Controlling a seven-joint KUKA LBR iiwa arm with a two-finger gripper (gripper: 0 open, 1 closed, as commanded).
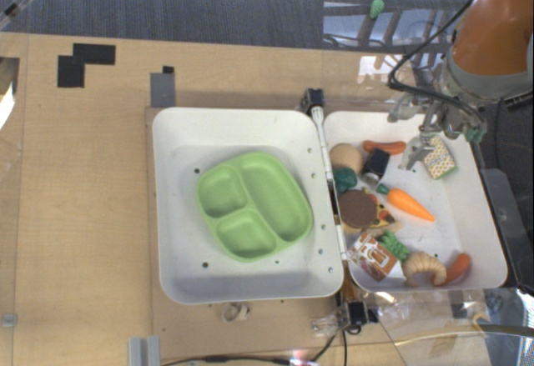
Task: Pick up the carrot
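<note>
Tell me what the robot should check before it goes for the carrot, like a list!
1. Orange toy carrot with green top in plain sight in the right white bin: ok.
2. Carrot's top free of other toys: ok, nothing lies on it.
3. Room beside the carrot: ok on its right; the round brown toy cookie lies close on its left.
4. Gripper above the carrot: not ok, it hangs farther back in the bin, near the patterned little block.
5. Gripper holding nothing: cannot tell.
6. Green divided plate in the left white bin out of the way: ok.
</note>
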